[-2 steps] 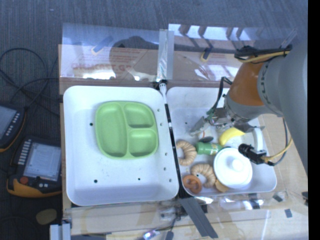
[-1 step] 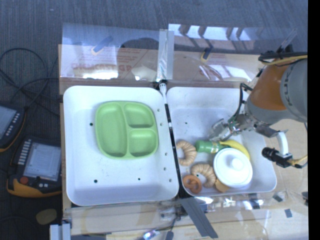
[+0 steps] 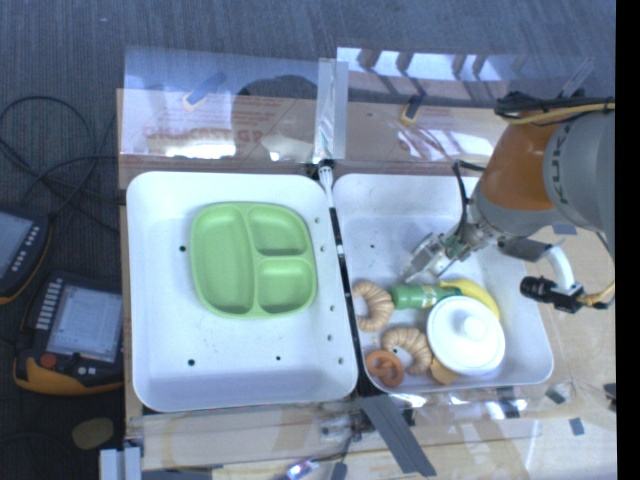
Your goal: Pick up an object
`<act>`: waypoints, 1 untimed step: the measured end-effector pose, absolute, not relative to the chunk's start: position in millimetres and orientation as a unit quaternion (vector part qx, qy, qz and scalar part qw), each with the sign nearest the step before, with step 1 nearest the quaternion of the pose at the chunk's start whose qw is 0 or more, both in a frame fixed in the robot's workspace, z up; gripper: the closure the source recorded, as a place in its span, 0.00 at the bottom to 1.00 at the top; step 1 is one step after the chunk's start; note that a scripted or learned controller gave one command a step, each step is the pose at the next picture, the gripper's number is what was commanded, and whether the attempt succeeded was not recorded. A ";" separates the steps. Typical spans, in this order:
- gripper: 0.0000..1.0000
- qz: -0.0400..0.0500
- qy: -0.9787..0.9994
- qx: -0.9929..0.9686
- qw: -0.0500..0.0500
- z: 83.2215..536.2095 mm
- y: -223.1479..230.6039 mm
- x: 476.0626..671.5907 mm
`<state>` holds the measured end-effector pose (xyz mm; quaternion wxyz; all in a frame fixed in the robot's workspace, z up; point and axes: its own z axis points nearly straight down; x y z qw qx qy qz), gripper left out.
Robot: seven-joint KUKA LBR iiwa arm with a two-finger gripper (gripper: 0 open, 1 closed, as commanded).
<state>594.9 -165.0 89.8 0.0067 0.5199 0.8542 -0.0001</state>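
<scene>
We can see some faint red letters on the clear plastic wall (image 3: pixel 205 128) behind the left bin (image 3: pixel 150 368), but they are too blurry for us to read. We find no other words.

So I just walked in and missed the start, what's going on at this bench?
A robot arm reaches in from the right over the right bin, with its gripper low above a green bottle. Next to the bottle lie a banana, a white lidded bowl, two pretzels and a donut. Nothing is seen between the fingers, so no object is picked up yet. The left bin holds a green divided plate.
</scene>
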 end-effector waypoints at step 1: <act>0.00 -0.001 0.871 0.491 0.007 89.8 -143.5 608.1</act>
